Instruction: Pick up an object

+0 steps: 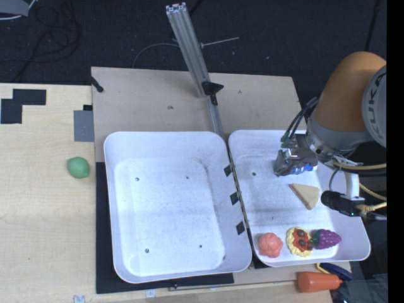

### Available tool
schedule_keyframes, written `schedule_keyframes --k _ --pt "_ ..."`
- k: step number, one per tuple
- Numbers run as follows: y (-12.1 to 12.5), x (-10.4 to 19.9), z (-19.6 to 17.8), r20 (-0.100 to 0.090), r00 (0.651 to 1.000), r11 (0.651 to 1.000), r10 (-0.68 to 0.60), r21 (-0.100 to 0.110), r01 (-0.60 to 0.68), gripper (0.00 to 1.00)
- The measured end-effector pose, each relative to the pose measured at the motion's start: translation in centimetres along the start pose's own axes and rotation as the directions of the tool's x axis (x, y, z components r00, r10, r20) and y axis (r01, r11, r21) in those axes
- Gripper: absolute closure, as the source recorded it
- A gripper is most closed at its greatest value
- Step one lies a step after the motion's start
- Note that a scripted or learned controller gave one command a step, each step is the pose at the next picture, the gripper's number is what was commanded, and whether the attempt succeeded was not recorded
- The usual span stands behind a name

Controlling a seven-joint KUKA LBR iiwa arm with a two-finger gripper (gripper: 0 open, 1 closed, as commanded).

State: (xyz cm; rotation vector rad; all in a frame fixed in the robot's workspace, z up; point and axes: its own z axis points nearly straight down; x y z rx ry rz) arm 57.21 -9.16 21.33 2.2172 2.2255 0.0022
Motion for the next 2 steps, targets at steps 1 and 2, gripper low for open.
schedule_keyframes --k 1,2 --pt "-0.8 5.8 -0.1 0.000 1.000 1.000 -0.001 0.002 0.001 1.00" --pt "-2.8 10.9 0.5 0.000 1.000 1.000 0.001 0.002 -0.001 1.00"
